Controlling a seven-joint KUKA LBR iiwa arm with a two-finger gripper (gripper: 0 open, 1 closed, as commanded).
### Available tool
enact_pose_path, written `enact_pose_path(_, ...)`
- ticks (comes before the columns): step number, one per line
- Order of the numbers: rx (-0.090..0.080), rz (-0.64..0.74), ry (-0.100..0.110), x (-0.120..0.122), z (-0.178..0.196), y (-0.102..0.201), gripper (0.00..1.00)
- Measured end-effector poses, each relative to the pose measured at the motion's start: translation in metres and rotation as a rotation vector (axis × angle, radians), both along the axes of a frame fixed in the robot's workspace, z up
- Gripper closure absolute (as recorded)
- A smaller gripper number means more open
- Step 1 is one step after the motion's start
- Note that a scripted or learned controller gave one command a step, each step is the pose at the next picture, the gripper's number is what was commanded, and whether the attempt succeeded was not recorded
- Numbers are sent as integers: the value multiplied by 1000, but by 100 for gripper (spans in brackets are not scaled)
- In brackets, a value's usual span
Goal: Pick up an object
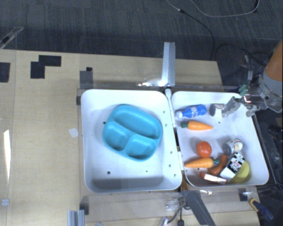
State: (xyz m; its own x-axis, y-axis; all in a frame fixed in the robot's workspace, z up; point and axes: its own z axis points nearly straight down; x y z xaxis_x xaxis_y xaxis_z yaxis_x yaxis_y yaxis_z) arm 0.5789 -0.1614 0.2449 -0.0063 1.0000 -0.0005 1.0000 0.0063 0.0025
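While hand (239,107) hovers at right bin (261,145) rim, clutter below

Even, fairly bright overhead light. The white bins (128,183) look slightly washed out, with glare on the metal divider (169,66). Soft shadows gather along the bin walls. Overall sharpness is mildly soft.

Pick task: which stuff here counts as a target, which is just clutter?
Targets, all in the right bin:
blue bottle
two carrots
tomato
banana
small can
pincer at that bin's far right corner

Clutter:
blue divided plate, left bin
cable on floor
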Motion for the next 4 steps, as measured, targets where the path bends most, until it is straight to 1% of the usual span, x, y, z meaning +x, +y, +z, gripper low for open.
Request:
enact_pose_path(1, 0, 139, 1, 24, -112, 70, 0)
enact_pose_path(2, -3, 182, -4, 2, -90, -1, 0)
enact_pose_path(3, -5, 458, -7, -29, -156, -38, 0)
enact_pose_path(4, -6, 459, -15, -25, -143, -37, 100)
